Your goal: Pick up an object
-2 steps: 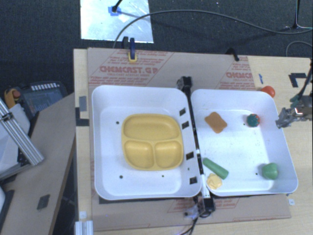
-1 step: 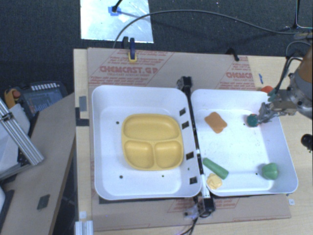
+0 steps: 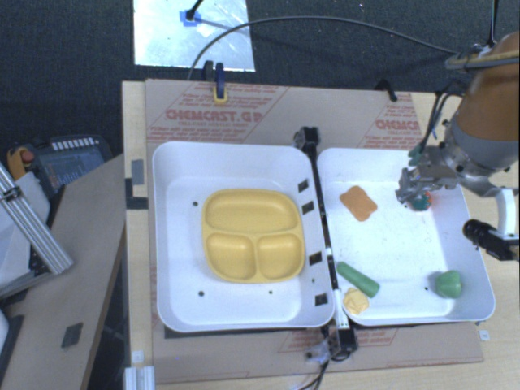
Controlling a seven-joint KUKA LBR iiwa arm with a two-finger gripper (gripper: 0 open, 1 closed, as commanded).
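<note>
In the right bin (image 3: 390, 165) lie an orange flat piece (image 3: 358, 202), a green cylinder (image 3: 358, 279), a small yellow piece (image 3: 355, 301) at the front left corner, and a round green object (image 3: 448, 283) at the front right. My gripper (image 3: 413, 192) hangs over the right bin's far right part, to the right of the orange piece. A small teal thing (image 3: 420, 203) shows right at its tip; I cannot tell whether it is held.
The left bin (image 3: 175, 218) holds a yellow divided plate (image 3: 251, 234). A black divider with clips (image 3: 317, 218) runs between the bins. The arm's black fitting (image 3: 490, 240) juts over the right bin's right edge.
</note>
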